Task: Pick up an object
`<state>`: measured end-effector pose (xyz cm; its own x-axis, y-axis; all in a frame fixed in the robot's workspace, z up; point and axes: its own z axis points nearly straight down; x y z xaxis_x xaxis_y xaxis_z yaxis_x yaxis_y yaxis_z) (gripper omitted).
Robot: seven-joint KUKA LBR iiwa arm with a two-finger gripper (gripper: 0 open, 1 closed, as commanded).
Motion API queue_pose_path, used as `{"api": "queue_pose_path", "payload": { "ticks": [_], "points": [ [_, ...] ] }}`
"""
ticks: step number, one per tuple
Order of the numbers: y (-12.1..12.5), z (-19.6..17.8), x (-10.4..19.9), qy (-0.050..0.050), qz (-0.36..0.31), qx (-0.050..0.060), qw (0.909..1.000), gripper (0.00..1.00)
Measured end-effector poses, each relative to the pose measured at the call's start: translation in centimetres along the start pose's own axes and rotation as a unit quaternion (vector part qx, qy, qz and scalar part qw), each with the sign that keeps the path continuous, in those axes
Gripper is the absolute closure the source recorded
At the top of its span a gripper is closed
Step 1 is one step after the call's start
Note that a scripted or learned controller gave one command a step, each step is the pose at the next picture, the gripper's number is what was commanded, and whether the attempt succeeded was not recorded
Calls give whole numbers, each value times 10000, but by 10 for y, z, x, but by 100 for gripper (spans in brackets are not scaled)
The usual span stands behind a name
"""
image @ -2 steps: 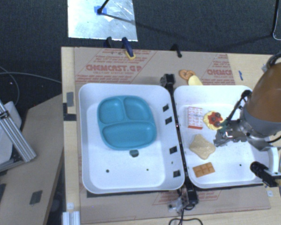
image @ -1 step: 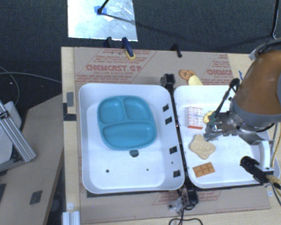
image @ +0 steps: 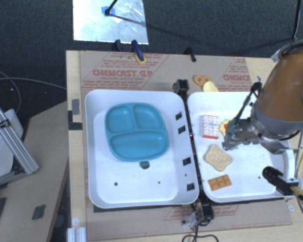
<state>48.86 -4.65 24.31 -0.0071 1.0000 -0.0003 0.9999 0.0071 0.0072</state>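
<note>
Beige and flat, the cracker-shaped toy (image: 218, 157) lies on the floor of the right bin (image: 252, 188), just below and left of the gripper (image: 231, 137). Taking the gripper as the landmark: a small white card with red print (image: 210, 125) lies just left of it and slightly above; a yellow piece (image: 223, 127) sits right against its tip, partly hidden by it; a brown waffle-like square (image: 219, 182) lies well below it, near the bin's front wall. Whether the gripper is spread or closed cannot be told from this slanted view, and nothing can be seen held in it.

As a judgement, the cracker looks light, stiff and thin, probably moulded plastic or foam, so it should not break. Lying flat, it offers little height; pinching across its narrower width at the edges seems the best hold, and it may slide on the smooth white floor. The card looks thinner still and harder to lift.

Counted: two white bins on the worktop (image: 116, 67); one blue divided plate (image: 137, 131) with three compartments, far left of the gripper in the left bin (image: 98, 185); one small dark item (image: 144, 164) just below the plate; four loose things in the right bin; two small toys, one brown (image: 201, 79) and one yellow (image: 210, 87), outside the bins, above and left of the gripper.
</note>
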Motion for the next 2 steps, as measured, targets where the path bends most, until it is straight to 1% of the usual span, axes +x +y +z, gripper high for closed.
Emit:
{"api": "queue_pose_path", "payload": {
  "ticks": [2],
  "points": [
    [2, -21, 1, 2, -45, -31, 10000, 100]
  ]
}}
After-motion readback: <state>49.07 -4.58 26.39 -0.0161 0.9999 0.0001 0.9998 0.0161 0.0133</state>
